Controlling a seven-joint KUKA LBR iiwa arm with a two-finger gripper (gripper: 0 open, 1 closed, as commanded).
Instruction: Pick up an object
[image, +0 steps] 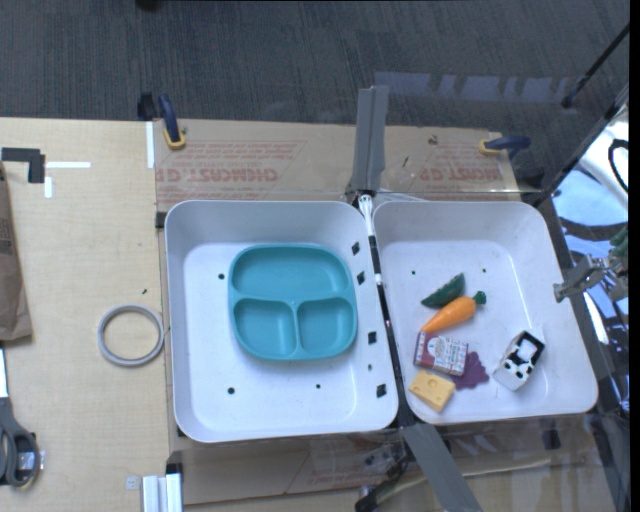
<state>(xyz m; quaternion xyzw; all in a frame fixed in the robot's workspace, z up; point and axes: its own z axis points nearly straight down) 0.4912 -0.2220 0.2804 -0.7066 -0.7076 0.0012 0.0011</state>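
The right bin (530, 250) holds several small toys. An orange carrot (449, 313) lies near the middle, with a dark green leaf-shaped piece (443, 292) just behind it. In front of the carrot sits a maroon packet (441, 353), and a purple piece (473, 372) pokes out beside it. A yellow cheese wedge (432, 390) rests near the front wall. To the right stands a black-and-white cow figure (519, 361). All of them lie free on the bin floor.
The left bin (200, 380) carries a teal divided plate (293, 301). On the wooden bench to the left lie a grey tape ring (131, 334), scissors (15, 450) and a brown bag (12, 270). A grey post (370, 140) rises behind the bins' shared wall.
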